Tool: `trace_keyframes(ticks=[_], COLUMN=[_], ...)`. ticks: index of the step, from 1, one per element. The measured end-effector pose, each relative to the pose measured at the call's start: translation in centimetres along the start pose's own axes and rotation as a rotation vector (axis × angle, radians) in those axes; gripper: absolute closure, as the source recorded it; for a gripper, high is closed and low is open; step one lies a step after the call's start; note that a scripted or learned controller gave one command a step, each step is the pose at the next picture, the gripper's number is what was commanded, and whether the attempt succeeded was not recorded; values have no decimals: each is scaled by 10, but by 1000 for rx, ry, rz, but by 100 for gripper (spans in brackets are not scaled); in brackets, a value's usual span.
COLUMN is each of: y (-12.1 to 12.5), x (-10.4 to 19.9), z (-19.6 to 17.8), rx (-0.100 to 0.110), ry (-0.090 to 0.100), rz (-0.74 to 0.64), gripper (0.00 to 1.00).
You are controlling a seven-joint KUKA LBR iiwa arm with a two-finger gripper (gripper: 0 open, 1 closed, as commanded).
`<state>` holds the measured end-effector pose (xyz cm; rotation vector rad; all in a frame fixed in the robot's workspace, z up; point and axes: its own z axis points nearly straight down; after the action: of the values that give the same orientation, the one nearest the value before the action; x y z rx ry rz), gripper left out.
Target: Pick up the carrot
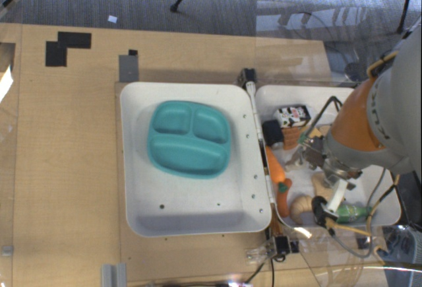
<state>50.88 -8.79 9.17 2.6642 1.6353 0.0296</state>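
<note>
The tapered orange carrot (pixel 278 172) lay right of the smooth teal divided plate (pixel 190 138), just beyond the glossy white bin (pixel 198 205) holding that plate. Farther right of the plate, the grey, orange-banded arm (pixel 369 124) bent down over the gripper (pixel 324 163). Whether the pincer stood open or held anything could not be told.

no wording i can read
the small black-and-white box (pixel 292 114) at twelve o'clock in the bin (pixel 300 93) under my arm bears print too blurred to read.
</note>
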Motion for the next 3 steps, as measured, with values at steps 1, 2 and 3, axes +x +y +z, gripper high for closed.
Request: trace_keyframes(ticks=[1,2,3], y=[-10,50,9], x=[-9,83,30], z=[0,-95,-92], rx=[-6,11,14], ry=[-2,-2,-12], rz=[209,571,412], gripper=[0,0,0])
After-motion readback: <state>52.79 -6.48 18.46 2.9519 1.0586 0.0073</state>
